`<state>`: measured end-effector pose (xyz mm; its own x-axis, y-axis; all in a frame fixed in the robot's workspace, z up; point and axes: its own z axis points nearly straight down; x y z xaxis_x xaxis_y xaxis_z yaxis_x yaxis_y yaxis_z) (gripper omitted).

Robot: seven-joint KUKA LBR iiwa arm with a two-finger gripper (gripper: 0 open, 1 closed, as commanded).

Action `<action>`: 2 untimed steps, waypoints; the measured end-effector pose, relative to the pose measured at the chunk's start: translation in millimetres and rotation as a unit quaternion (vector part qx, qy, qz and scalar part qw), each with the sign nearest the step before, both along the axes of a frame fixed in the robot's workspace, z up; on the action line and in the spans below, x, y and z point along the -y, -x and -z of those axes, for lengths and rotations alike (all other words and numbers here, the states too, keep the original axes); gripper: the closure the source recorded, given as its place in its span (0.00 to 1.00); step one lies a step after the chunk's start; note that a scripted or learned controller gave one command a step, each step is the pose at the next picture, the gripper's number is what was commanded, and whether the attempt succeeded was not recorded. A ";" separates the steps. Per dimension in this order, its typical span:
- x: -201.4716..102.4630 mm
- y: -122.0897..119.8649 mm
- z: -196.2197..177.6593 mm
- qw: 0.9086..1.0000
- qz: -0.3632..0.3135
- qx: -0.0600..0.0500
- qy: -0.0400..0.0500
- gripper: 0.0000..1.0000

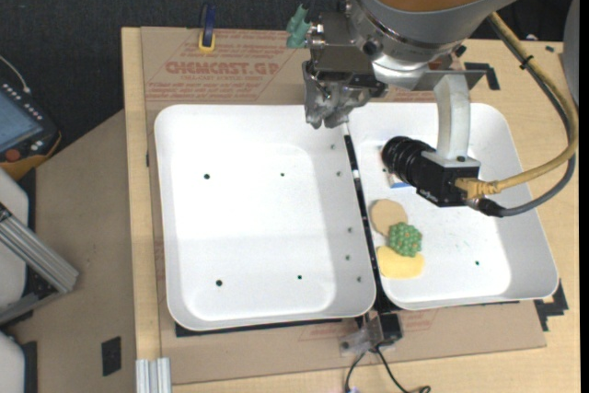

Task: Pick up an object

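Note:
My gripper (pixel 327 115) hangs over the far edge of the bench, just above the divider between the two bins, with its metal fingers pointing down. A green knobbly ball (pixel 404 238) lies in the right bin (pixel 511 253) near its front left. It rests on a yellow flat piece (pixel 401 265), and a tan round piece (pixel 387 214) lies just behind it. A small blue object (pixel 399 185) peeks out under the black camera on the arm. All of these lie well in front and to the right of the gripper.
The left bin (pixel 248 225) has a bare white floor with small dark dots. A black cylindrical camera (pixel 421 170) on a white bracket overhangs the right bin, with a tan cable (pixel 543 168) looping right. A blue and yellow clamp (pixel 208 32) sits on the brown board.

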<state>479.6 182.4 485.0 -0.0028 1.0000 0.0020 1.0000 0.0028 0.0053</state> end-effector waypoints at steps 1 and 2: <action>-44.3 -50.4 -52.9 1.000 0.000 0.002 -0.001 1.00; -41.6 3.9 172.7 1.000 0.002 -0.012 0.005 1.00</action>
<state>475.7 223.9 312.3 0.0010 1.0000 -0.0073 0.9998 -0.0011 -0.0178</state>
